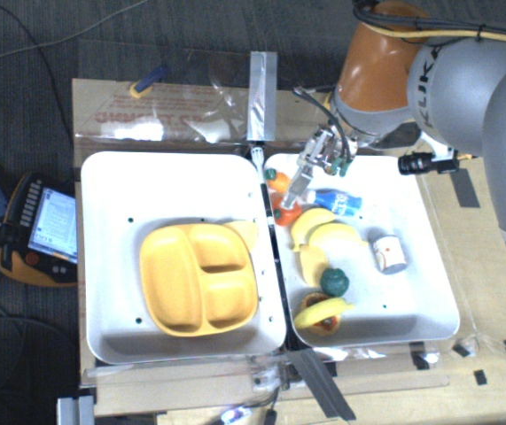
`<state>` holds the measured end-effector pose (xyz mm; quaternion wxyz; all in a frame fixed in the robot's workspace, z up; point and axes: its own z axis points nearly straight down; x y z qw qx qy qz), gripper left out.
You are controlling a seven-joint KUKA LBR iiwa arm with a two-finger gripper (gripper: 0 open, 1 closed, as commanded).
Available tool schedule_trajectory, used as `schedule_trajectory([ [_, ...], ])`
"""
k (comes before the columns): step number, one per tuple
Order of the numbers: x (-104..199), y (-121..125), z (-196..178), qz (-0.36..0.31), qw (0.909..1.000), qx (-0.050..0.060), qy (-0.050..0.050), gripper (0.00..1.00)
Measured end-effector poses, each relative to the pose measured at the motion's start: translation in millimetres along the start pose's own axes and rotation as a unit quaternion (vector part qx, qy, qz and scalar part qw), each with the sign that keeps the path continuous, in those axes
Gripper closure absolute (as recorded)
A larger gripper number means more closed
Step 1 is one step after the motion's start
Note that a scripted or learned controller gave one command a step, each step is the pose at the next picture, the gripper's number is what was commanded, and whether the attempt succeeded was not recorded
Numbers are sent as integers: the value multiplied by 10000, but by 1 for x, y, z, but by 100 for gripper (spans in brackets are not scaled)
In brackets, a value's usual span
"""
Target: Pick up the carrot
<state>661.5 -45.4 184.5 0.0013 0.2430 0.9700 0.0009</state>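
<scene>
Carrot (281,204) lies at the right bin's (430,264) left wall, beside bananas (322,234) and a bottle (338,204); our gripper (299,184) hovers there, fingers' opening unclear. Left bin (111,211) holds a yellow tray (199,277).

**Colours across the two bins**

The shallow white plastic left bin (111,193) holds a yellow divided plastic tray (199,277). In the shallow white right bin (412,264) lie an orange carrot (284,209), a blue-labelled clear bottle (339,203), yellow bananas (322,230), a dark green ball (334,282) and a white cup (389,253).
</scene>
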Motion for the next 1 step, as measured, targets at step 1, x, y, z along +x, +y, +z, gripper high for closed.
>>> schedule_trajectory([
  [1,25,46,1,1126,9936,-4,13,0],
])
